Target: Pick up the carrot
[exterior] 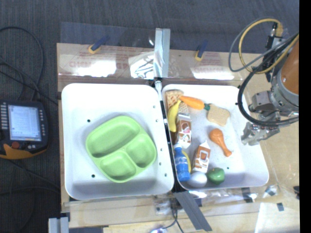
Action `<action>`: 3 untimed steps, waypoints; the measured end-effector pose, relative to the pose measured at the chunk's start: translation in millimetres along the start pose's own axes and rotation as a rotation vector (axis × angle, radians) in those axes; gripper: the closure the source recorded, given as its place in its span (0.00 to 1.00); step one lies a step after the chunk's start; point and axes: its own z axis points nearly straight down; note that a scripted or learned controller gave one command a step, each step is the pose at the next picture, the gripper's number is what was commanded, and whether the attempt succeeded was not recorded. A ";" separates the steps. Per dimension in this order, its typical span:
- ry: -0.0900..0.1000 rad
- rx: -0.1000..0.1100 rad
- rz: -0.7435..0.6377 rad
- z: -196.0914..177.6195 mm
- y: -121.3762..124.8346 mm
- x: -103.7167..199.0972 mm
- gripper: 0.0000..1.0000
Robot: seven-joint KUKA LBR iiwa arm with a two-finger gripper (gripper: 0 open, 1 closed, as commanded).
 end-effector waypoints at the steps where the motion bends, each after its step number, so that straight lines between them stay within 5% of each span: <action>1: -0.009 -0.010 -0.457 -24.9 -17.9 72.1 1.00; 3: -0.022 -0.010 -0.456 -40.4 -20.5 66.8 1.00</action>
